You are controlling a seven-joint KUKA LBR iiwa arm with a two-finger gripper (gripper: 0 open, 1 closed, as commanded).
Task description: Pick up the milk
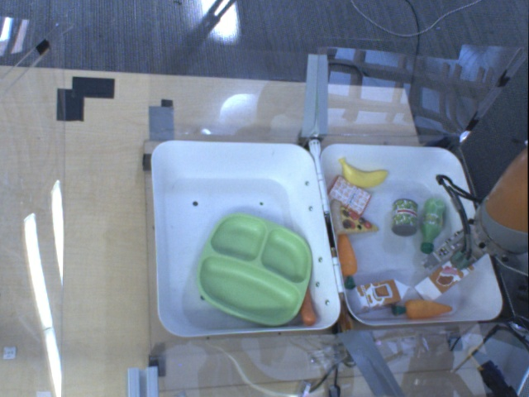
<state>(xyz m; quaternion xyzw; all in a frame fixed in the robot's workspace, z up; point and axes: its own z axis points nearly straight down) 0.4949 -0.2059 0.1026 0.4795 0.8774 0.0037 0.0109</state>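
The milk, a small white carton with a brown label, lies tilted near the front right corner of the right bin. My gripper comes in from the right edge and hovers just above and behind the carton, close to it or touching its top. Whether the carton is in its grasp cannot be made out. The arm's orange band shows at the right edge.
The right bin also holds a banana, a red-and-white box, a pizza slice, a can, a green bottle, two carrots and a brown-and-white carton. A green divided plate lies in the left bin.
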